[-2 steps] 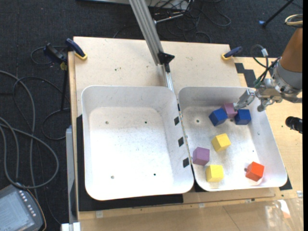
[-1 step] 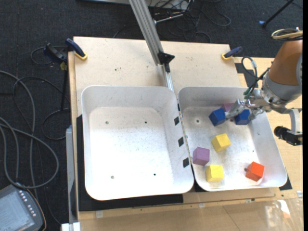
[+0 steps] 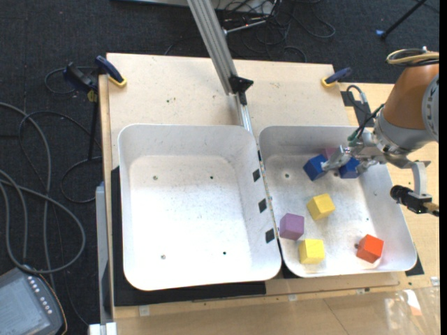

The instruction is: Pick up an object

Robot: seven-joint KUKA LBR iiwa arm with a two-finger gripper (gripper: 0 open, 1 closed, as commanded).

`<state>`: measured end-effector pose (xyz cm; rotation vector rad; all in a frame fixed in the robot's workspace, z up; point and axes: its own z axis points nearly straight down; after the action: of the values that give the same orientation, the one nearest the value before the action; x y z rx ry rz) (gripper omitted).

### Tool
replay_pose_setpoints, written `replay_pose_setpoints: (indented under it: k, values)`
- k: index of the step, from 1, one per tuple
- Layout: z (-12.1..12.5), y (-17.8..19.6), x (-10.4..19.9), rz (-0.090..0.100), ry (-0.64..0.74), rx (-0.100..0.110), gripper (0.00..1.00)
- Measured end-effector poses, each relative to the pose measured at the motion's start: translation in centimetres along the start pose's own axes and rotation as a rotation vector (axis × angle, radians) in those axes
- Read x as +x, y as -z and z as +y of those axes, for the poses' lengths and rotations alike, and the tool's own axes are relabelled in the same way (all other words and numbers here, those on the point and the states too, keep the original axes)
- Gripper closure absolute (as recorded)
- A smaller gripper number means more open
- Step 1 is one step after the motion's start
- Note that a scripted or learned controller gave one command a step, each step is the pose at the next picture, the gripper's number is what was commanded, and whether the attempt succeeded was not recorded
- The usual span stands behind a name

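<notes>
While the two-finger gripper (image 3: 340,163) sits low near the right white bin's (image 3: 398,218) back edge, apparently reaching to grasp, its finger state is unreadable beside the blue cube (image 3: 315,167).

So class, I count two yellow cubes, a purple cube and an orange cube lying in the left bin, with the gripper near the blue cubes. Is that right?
Not quite. The two yellow cubes, the purple cube and the orange cube lie in the right bin, not the left bin. The camera view shows this. The gripper is indeed near the blue cubes.
</notes>
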<state>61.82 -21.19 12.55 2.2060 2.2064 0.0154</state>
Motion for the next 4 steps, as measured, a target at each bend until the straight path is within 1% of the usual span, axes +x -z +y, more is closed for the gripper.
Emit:
replay_pose_setpoints:
  k: [1,2,3,4]
  values:
    - [0.1,0.9,0.0,-0.002,0.000,-0.003,1.00]
    - [0.0,5.3,0.0,0.006,0.002,0.017,1.00]
    - [0.2,8.6,0.0,0.006,0.002,0.016,1.00]
    - [0.6,8.2,6.1,0.010,0.008,0.022,1.00]
